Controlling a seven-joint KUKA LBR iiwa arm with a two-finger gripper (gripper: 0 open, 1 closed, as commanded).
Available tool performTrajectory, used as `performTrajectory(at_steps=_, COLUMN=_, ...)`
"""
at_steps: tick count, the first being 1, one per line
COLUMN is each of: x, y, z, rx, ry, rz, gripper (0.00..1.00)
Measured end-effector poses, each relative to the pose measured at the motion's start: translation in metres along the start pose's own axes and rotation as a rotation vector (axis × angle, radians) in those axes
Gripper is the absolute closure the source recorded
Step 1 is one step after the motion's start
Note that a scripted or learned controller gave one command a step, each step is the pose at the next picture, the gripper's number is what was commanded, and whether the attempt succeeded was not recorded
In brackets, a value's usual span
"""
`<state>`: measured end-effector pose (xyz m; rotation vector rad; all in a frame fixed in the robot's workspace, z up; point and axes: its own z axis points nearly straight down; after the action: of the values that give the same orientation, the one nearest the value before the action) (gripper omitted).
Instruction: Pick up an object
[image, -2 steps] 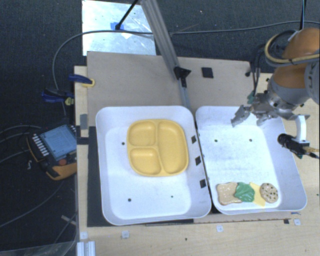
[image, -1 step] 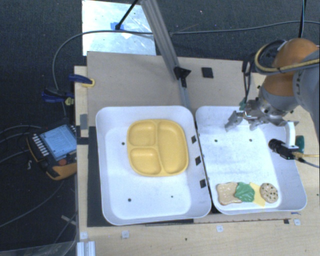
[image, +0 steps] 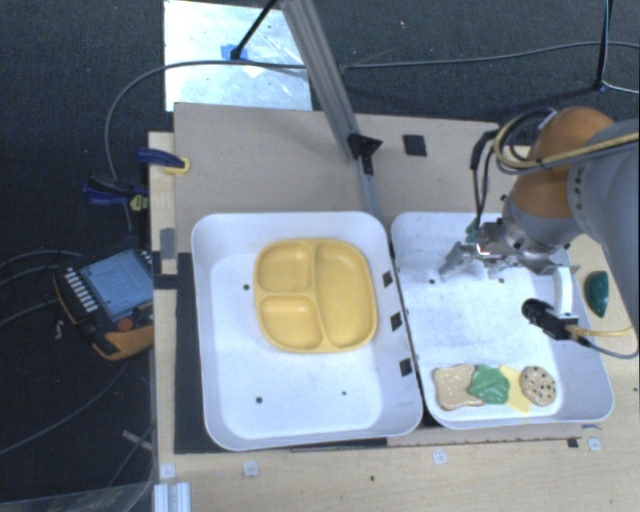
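Four flat food toys (image: 495, 386), tan, green, yellow, speckled

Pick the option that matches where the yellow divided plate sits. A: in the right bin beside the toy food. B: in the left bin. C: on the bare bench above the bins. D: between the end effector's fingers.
B: the yellow divided plate lies flat in the left bin, apart from the toy food in the right bin.

blue clamps (image: 130, 195), perhaps a handheld controller (image: 112, 290)
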<state>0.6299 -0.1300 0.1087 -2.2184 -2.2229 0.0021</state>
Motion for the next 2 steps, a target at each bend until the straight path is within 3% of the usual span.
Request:
performTrajectory(at_steps=1, x=0.000, y=0.002, z=-0.013, rx=-0.005, ry=-0.001, rz=-0.001, gripper=1.00)
performTrajectory(at_steps=2, x=0.004, y=0.005, z=-0.078, rx=-0.010, ry=-0.001, rz=-0.004, gripper=1.00)
